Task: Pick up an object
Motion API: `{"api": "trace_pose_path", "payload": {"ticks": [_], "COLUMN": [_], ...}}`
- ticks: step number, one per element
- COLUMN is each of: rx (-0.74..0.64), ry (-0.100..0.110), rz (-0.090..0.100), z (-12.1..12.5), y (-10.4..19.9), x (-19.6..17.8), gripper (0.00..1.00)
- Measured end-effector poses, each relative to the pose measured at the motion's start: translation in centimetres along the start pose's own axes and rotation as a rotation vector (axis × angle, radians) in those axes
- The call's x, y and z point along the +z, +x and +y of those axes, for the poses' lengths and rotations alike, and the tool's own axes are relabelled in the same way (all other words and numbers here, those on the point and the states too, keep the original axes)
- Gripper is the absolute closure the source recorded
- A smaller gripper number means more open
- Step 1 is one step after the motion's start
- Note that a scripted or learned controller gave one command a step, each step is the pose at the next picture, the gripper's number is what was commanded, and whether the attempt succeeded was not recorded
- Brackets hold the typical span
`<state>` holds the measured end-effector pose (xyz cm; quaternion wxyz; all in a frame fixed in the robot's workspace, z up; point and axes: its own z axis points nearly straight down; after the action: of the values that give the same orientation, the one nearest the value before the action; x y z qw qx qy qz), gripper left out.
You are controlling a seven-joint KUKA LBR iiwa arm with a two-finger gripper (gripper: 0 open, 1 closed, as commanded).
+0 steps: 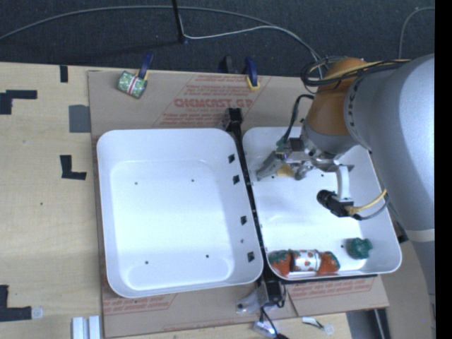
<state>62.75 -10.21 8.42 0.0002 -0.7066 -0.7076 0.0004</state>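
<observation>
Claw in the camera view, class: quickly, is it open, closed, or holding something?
Claw: over the right bin; open or closed cannot be told, and nothing shows between its tips.

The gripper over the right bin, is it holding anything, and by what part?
Cannot be told. The gripper hangs over the upper part of the right bin, apart from the items along its near edge, and no object is clearly visible in it.

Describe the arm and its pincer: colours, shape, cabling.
The arm is a thick, rounded grey shell with an orange band above the wrist. The pincer is small, metallic grey, with thin fingers. Black and pale cables loop around the wrist, and a yellowish one runs below.
</observation>
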Motion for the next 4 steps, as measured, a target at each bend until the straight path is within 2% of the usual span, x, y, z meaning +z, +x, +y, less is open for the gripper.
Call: {"api": "trace_pose_path", "payload": {"ticks": [1, 2, 3, 4], "rx": [0.001, 0.001, 0.002, 0.001], "ry": [-0.003, 0.0, -0.003, 0.001], "rz": [0.0, 0.0, 0.0, 0.0], "z": [2.3, 0.5, 2.0, 0.6], "y": [-2.0, -0.5, -3.1, -2.0], "x": [-2.5, 0.0, -3.7, 0.0], "gripper": [0.0, 0.0, 0.0, 0.0]}}
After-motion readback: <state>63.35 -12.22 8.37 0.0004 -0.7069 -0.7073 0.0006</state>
